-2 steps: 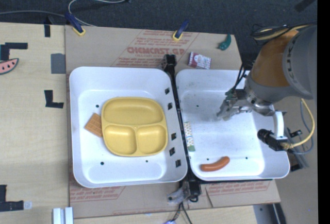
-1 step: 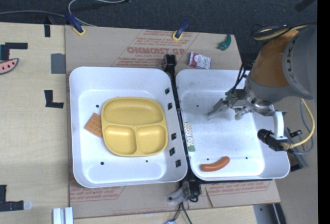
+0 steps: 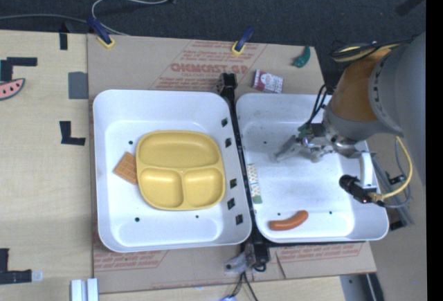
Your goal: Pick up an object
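Arm (image 3: pixel 367 95): grey with an orange band, enters from the right edge and bends down over the right bin.
Gripper (image 3: pixel 282 153): low in the upper middle of the right bin, pointing left; its metal fingers (image 3: pixel 285 151) lie close together, and nothing can be seen between them.
Right bin (image 3: pixel 360 227): white, right of centre; holds the gripper and a sausage.
Sausage (image 3: pixel 288 221): orange-brown, lying near the lower wall of the right bin, well apart from the gripper.
Left bin (image 3: pixel 111 120): white, left of centre, touching the right bin along a black seam.
Tray (image 3: pixel 181 169): yellow, three compartments, flat in the middle of the left bin.
Cracker (image 3: pixel 126 168): tan, tucked at the tray's left edge, partly under it.
Packet (image 3: pixel 266 81): small, on the cardboard just above the right bin.
Clips (image 3: pixel 242 41): yellow and blue, on the cardboard's upper edge.
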Action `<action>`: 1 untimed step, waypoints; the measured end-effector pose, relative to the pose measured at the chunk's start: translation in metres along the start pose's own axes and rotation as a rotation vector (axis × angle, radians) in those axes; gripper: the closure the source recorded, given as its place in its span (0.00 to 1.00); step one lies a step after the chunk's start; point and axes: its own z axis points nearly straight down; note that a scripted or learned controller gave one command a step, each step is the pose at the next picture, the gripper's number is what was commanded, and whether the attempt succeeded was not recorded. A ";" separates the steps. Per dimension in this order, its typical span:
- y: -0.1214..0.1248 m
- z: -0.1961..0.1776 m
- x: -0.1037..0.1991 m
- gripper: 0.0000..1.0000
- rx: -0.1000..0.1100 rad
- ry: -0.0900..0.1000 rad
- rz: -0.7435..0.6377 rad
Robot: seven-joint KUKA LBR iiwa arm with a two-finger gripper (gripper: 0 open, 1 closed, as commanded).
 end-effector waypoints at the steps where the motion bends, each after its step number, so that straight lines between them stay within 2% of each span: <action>1: 0.001 -0.011 -0.001 1.00 -0.007 -0.004 0.000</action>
